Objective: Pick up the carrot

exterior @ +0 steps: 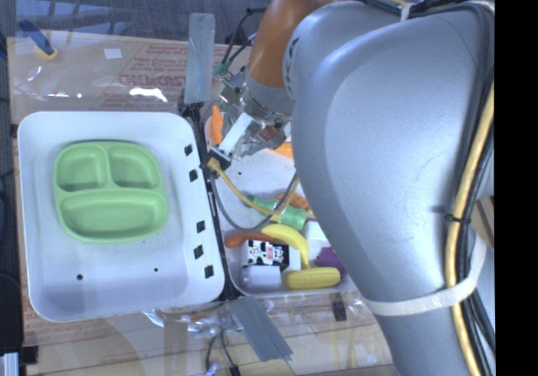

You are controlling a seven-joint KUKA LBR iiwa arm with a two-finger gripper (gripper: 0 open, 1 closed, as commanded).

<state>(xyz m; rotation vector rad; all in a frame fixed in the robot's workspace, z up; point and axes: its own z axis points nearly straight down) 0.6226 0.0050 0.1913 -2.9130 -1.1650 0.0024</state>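
Observation:
The big grey arm covers most of the right bin (267, 171). My gripper (244, 137) is low in that bin's far left corner, close to the wall between the bins. Just left of it stands a narrow orange piece (216, 123) that looks like the carrot, pressed against the bin wall and largely hidden by the wrist. A second orange patch (285, 148) peeks out on the gripper's right side; I cannot tell whether it belongs to the same thing. Nothing can be seen between the jaws.
The left bin (34, 198) holds a green divided plate (109, 191). At the near end of the right bin lie a banana (288, 238), a corn cob (313, 278), a purple thing (329, 259), a small printed box (266, 255), a green piece (293, 218) and a red-orange piece (239, 239).

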